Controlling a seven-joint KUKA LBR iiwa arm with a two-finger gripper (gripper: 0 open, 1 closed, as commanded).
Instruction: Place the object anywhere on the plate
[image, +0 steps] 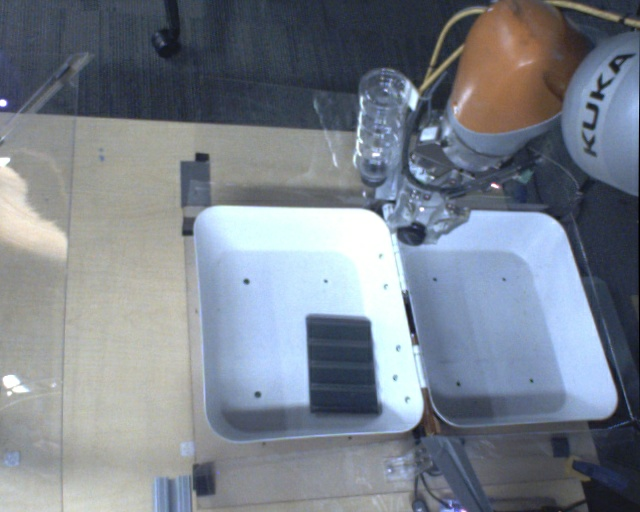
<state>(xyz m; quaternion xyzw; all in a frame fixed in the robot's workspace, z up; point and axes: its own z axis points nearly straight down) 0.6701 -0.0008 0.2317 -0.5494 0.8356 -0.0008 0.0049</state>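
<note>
Both white bins sit side by side on the wooden counter (110, 300), rims touching at centre frame. The left bin (230, 250) has bare floor all around a black ribbed plate (342, 364) lying low and right of its middle. The right bin (560, 300) lies beside it. At the upper centre, the hand (400, 195) grips a clear ridged plastic bottle (381, 125), held upright above the bins' back rims.

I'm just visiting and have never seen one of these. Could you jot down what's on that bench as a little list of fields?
arm: grey with orange band, reaching in from the right
gripper: above the far edge where the two bins meet
clear ribbed object: upright, just left of the wrist; grip unclear
left bin: white, holds a dark ridged plate near its front
right bin: white
bench: light wood
</note>
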